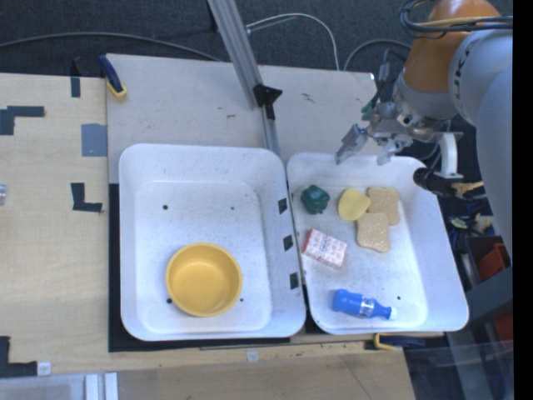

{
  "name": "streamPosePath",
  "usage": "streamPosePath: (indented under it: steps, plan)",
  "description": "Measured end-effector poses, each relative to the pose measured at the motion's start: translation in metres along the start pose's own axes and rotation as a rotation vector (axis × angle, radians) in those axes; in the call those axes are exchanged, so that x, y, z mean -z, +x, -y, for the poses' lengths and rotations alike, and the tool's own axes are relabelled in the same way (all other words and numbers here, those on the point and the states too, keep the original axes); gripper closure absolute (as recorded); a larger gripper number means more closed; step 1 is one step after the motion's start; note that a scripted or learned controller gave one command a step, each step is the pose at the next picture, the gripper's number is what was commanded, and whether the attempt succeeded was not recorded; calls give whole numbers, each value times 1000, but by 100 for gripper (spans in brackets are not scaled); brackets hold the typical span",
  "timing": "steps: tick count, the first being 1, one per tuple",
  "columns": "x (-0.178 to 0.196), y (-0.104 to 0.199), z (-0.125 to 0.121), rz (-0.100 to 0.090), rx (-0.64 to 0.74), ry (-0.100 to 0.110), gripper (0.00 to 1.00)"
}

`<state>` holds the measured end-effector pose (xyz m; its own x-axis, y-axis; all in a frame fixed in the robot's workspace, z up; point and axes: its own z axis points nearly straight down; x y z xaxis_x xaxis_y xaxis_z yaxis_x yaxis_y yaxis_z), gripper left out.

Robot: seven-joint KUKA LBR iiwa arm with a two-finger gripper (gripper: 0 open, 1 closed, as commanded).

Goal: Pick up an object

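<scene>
Two shallow white bins sit side by side on the bench (166,115). The left bin (141,173) holds one thing, a yellow bowl (204,279), resting upright near its front edge. The right bin (441,282) holds six things: one dark green lump (315,198) near the back left, one round yellow piece (353,204) just beside it, two tan toast-shaped slices (379,217) touching each other and the yellow piece, one small pink-and-white box (324,248) lying toward the middle, and one blue bottle (360,305) on its side near the front.

The hand (368,148) hangs above the back rim of the right bin, its two fingers spread wide apart with nothing between them, well clear of every item below.
</scene>
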<state>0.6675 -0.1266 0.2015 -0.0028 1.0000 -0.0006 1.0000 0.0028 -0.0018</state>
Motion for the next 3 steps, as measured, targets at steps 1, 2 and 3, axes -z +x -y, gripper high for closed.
streamPosePath:
  steps: [1,2,3]
  plan:
    - [0,0,0,0,0,0,0]
    - [-55,-7,8,0,-2,5,0]
    - [-108,-6,9,1,0,1,0]
